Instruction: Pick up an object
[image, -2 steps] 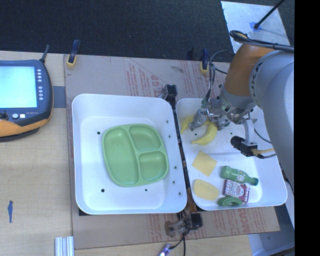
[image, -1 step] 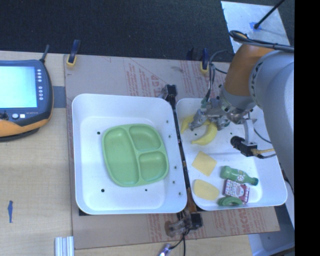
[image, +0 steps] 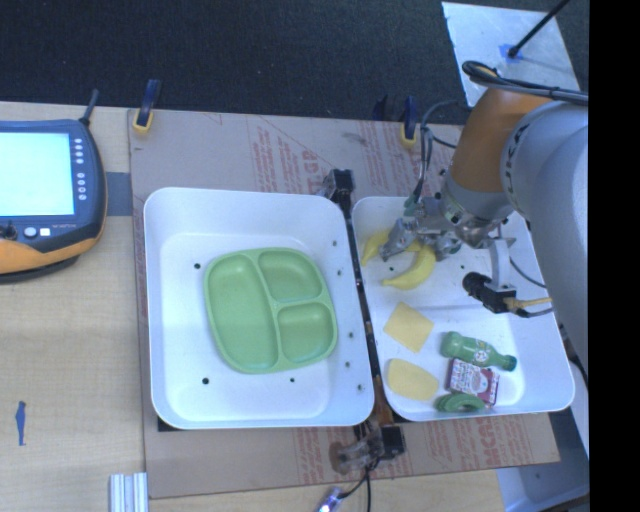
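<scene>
Yellow banana (image: 415, 272) lies near the right bin's (image: 540, 395) far-left corner, under the gripper (image: 425, 238). Whether the gripper grips it, I cannot tell.

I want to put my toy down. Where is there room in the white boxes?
Left bin: bare floor all around the green plate. Right bin: a small bare patch between the yellow slices and green bottle; crowded near the gripper and banana.
</scene>
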